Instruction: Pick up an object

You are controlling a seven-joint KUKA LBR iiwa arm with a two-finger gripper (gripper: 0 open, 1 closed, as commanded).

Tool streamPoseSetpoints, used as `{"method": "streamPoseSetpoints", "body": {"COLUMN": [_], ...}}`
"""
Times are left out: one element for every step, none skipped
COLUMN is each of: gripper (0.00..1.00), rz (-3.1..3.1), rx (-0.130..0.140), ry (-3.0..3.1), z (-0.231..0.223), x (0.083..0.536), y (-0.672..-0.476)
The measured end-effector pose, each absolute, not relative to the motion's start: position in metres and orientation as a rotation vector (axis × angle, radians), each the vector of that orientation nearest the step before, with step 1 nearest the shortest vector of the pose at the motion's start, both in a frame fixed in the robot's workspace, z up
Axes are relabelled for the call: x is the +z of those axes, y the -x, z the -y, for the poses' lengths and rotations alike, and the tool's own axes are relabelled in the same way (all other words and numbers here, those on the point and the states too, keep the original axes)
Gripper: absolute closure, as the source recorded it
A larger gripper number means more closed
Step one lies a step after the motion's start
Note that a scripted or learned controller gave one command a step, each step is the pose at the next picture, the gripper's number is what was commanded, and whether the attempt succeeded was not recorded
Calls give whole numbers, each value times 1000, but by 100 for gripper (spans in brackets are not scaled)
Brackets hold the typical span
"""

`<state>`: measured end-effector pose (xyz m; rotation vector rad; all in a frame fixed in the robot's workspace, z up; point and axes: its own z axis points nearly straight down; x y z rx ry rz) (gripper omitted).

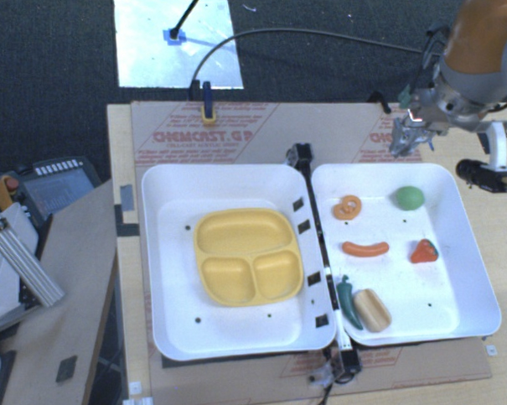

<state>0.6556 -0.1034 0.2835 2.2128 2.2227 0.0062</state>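
Note:
The right bin (465, 255) holds several toy foods: an orange pretzel ring (348, 207), a green ball (409, 197), a sausage (365, 250), a red strawberry-like piece (423, 251), a green pepper (346, 301) and a tan bread roll (372, 309). My gripper (405, 140) hangs above the far rim of the right bin, just behind the green ball, with nothing visibly between its fingers. The arm's orange band is at the top right.
The left bin (167, 243) holds a yellow divided plate (246, 255). A black clip strip (316, 245) runs between the bins. A cable crosses the cardboard behind them, with a yellow clamp (207, 107). A pendant (56, 193) sits at the left.

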Motion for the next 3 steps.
{"method": "streamPoseSetpoints", "body": {"gripper": [100,100,100], "rz": [-2230,-2233,-2233], "rx": [2,2,2], "ry": [-2213,-2212,-2212], "z": [60,7,-40], "x": [285,267,267], "y": [-628,-609,-580]}}
